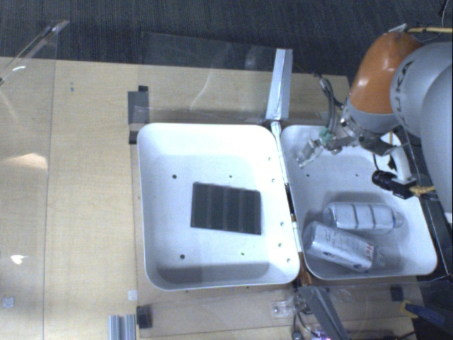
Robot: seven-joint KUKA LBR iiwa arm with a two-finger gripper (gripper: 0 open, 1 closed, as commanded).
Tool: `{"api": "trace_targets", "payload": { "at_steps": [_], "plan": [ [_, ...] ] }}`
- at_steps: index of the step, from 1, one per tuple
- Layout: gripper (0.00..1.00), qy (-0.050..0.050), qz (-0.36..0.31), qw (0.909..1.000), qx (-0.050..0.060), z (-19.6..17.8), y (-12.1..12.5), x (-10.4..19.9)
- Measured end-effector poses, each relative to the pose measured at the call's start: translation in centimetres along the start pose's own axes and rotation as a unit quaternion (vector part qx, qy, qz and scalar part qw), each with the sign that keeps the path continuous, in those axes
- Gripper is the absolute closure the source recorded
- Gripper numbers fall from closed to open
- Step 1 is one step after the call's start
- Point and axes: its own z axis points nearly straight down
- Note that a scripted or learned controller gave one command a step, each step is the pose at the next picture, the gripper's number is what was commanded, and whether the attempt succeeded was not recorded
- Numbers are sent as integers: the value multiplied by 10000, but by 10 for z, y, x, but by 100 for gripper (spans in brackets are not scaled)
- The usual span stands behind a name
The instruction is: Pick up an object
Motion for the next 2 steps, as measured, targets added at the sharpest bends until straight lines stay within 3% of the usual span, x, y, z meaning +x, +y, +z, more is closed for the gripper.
{"api": "trace_targets", "payload": {
  "at_steps": [1, 2],
  "plan": [
    [0, 11, -631, 9980, 17, -2, -83, -3],
    [0, -16, -678, 9977, -53, 40, -142, 4]
  ]
}}
